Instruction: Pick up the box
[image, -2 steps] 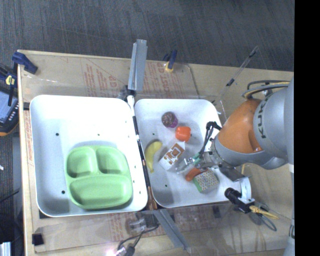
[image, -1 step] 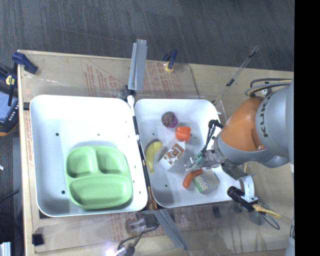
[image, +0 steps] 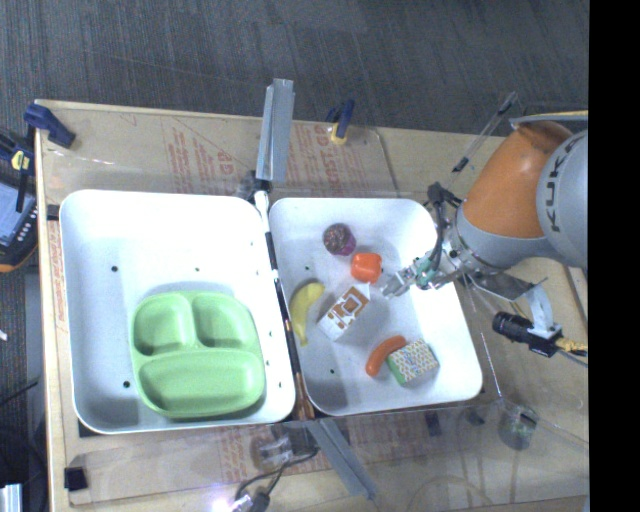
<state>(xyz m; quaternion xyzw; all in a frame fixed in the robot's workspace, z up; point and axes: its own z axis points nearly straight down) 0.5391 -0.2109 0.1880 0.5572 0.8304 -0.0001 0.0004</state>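
White card with brown printed panels makes up the small rectangular box (image: 344, 311), which lies near the middle of the right-hand shallow white bin (image: 455, 345), a little toward that bin's left wall. Its long axis runs on a slant, from the bin's near-left toward its far-right, so the upper short end points roughly at the gripper.

The two-finger gripper (image: 400, 281) hangs over the right half of the same bin, reaching in from the right wall below the grey arm with its orange band (image: 510, 200). Whether the fingers stand apart or together I cannot tell; the tip is small and blurred against the white floor, and nothing is seen between them.

The relation that matters: the box sits just to the left of the gripper tip and slightly nearer the bin's front edge, close but apart. My judgement is that the coming move is a short travel leftward and down, and that the wrist would want turning so the fingers close across the box's narrow width, not along its slanted length.

Neighbours crowd it. A yellow banana (image: 304, 305) lies just beside the box's left side, toward the wall shared with the left bin (image: 80, 300). A round orange fruit (image: 366, 266) lies just beyond the box's upper end, between box and gripper, and could be nudged on approach. An orange carrot-shaped piece (image: 384, 354) and a speckled green block (image: 413, 362) lie toward the front-right corner, well clear.
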